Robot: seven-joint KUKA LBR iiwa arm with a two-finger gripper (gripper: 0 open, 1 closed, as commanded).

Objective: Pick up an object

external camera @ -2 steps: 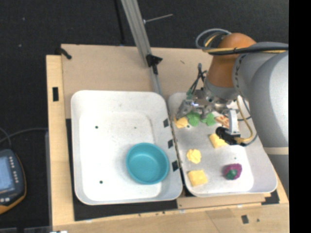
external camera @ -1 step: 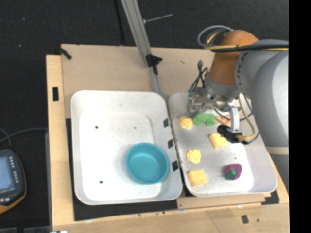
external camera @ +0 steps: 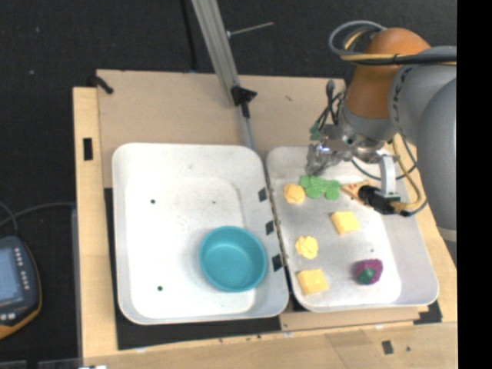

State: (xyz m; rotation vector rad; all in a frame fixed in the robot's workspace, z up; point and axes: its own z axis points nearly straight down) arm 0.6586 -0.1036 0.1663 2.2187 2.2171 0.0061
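Observation:
My gripper [external camera: 318, 160] hangs over the far part of the right bin [external camera: 407, 283], just above a green toy [external camera: 320, 187]. The view does not let me judge its state. A round yellow piece [external camera: 294, 194] lies left of the green toy. Nearer the front lie a yellow block [external camera: 345, 222], a yellow lumpy piece [external camera: 307, 246], another yellow block [external camera: 312, 281] and a purple toy with a green top [external camera: 368, 271]. An orange piece [external camera: 350, 191] peeks out right of the green toy.
The left bin [external camera: 154, 175] holds a teal bowl [external camera: 232, 258] near its front right. A grey metal pole [external camera: 219, 52] slants up from between the bins. A handheld device [external camera: 15, 275] lies off the bench at the left.

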